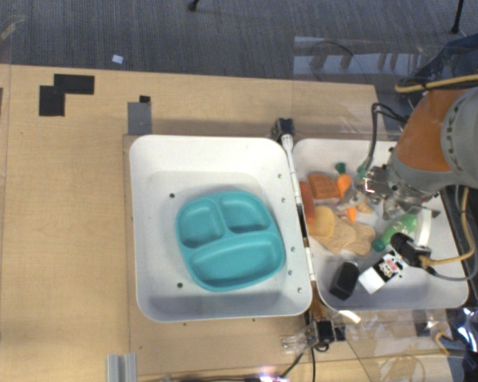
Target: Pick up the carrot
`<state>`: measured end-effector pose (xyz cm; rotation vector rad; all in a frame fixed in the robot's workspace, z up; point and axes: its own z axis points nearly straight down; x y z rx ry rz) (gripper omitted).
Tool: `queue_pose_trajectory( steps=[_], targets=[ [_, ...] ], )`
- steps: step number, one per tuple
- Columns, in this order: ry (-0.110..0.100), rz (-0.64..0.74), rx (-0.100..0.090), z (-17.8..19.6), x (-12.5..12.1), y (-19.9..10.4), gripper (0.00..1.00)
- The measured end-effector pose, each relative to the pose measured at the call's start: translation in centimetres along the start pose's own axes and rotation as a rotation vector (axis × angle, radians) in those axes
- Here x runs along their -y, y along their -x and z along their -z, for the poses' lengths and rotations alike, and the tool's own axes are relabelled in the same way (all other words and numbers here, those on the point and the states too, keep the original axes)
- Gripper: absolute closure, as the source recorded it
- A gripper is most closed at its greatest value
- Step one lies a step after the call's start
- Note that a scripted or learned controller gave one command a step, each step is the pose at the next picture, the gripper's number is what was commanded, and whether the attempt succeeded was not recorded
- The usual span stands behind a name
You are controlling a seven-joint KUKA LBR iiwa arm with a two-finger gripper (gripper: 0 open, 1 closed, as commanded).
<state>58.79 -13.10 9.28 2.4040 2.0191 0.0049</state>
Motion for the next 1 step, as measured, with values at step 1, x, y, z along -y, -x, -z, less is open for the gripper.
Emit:
queue_pose_trajectory(
  steps=[1],
  targets=[
    [0.004,0.006,0.0,1.24,-0.21,-0.16,1.0]
  ],
)
